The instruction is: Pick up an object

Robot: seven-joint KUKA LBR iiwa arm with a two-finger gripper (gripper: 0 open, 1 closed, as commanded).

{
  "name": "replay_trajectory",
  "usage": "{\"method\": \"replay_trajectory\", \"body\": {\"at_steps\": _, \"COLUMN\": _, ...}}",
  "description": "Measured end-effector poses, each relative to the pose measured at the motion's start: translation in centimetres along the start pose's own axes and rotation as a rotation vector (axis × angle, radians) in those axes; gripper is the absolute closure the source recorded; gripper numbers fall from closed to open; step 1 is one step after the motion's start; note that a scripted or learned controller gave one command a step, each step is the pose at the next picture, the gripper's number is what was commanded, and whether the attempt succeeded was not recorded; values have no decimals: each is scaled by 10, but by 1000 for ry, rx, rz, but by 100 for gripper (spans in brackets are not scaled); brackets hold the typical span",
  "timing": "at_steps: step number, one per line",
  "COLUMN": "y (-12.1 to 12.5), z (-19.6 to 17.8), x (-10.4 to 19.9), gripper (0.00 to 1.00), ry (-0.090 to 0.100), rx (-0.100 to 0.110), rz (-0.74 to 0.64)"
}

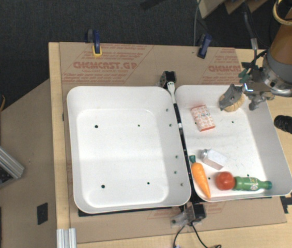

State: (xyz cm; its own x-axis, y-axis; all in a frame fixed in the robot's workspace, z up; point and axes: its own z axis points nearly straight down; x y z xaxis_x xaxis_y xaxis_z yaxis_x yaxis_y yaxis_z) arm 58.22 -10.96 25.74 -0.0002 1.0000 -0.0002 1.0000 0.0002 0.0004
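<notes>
Over the far corner of the right bin, gripper low above a small tan object, claw state impossible to tell from this slanted angle. Judged as the approach-and-grasp step, nothing visibly lifted yet; next, probably a firm close on the tan piece and a straight rise. Elsewhere in that bin, well apart from the claw: pink box, carrot, tomato, green bottle.
</notes>
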Motion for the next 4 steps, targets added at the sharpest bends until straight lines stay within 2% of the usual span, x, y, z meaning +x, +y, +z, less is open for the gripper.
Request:
{"method": "replay_trajectory", "body": {"at_steps": 1, "y": 39, "z": 95, "x": -32, "gripper": 0, "ry": 1, "rx": 8, "rz": 2}}
{"method": "replay_trajectory", "body": {"at_steps": 2, "y": 87, "z": 172, "x": 6, "gripper": 0, "ry": 0, "rx": -4, "rz": -4}}
{"method": "replay_trajectory", "body": {"at_steps": 4, "y": 31, "z": 173, "x": 18, "gripper": 0, "ry": 2, "rx": 6, "rz": 2}}
